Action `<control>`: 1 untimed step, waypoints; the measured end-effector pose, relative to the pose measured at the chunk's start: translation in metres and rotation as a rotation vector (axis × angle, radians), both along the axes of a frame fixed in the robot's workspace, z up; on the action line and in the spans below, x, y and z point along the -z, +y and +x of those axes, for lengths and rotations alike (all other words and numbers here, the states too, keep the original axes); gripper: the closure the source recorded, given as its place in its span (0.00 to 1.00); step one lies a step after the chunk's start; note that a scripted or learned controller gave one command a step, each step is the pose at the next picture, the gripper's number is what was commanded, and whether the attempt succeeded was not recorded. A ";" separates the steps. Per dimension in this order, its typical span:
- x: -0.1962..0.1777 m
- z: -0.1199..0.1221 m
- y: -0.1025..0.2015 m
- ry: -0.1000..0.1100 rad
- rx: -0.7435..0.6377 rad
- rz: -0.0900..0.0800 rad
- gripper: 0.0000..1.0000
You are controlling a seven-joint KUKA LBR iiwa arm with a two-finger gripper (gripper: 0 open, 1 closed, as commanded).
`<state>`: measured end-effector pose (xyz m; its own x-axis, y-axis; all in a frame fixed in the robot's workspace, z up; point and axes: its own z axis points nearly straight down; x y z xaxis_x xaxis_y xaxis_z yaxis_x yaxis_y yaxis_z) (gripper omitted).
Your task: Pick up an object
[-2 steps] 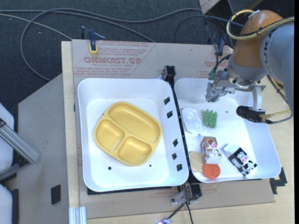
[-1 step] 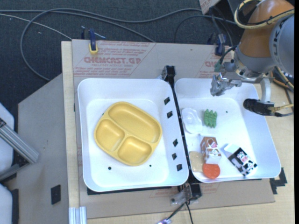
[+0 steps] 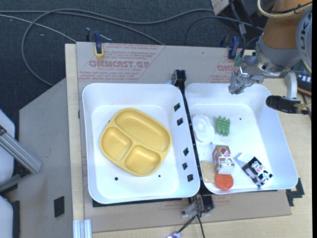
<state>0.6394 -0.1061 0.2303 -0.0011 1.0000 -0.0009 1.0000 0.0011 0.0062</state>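
End effector (image 3: 237, 87) hanging over the far edge of the right bin (image 3: 277, 133), finger state impossible to tell, nothing seen in its grip. Nearer and slightly left, well apart: green toy (image 3: 223, 125), white lid (image 3: 201, 128). Nearer still: small carton (image 3: 223, 157), red disc (image 3: 224, 182), black-and-white piece (image 3: 256, 170). Left bin (image 3: 94, 133): yellow divided plate (image 3: 135, 141).

Gripper (image 3: 238, 87) hangs over the far edge of the right bin (image 3: 277, 133), nothing between its fingers. Below sit a green toy (image 3: 223, 126), a white lid (image 3: 201, 126), a small carton (image 3: 223, 157), a red disc (image 3: 224, 182). Yellow divided plate (image 3: 135, 141) fills the left bin (image 3: 94, 133).
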 end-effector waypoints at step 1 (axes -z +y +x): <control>0.010 -0.004 0.050 0.009 -0.004 0.003 1.00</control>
